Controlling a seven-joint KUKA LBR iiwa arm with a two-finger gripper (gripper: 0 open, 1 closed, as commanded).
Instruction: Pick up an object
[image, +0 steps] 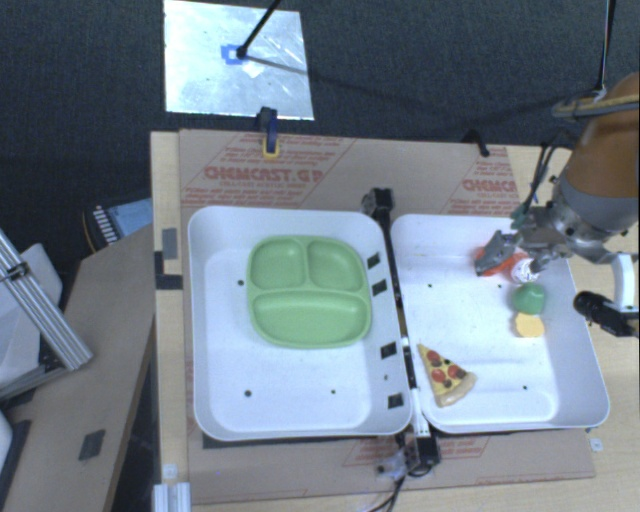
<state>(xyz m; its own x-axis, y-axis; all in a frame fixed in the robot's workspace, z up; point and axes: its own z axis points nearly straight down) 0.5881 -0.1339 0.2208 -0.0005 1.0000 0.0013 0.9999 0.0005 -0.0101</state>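
Observation:
My gripper (512, 260) hangs low over the far right part of the right bin (480, 330), reaching in from the right. A small red and white object (519, 270) lies right under it, partly hidden by the gripper. Just in front of that sit a green round toy (529, 298) and a yellow piece (529, 325), touching each other. A toy pizza slice (446, 375) lies near the bin's front left corner.
The left bin (215, 330) holds a green divided plate (305, 292). A black divider (392, 300) runs between the bins. The arm's grey body with its orange band (605, 150) stands over the right bin's far right corner.

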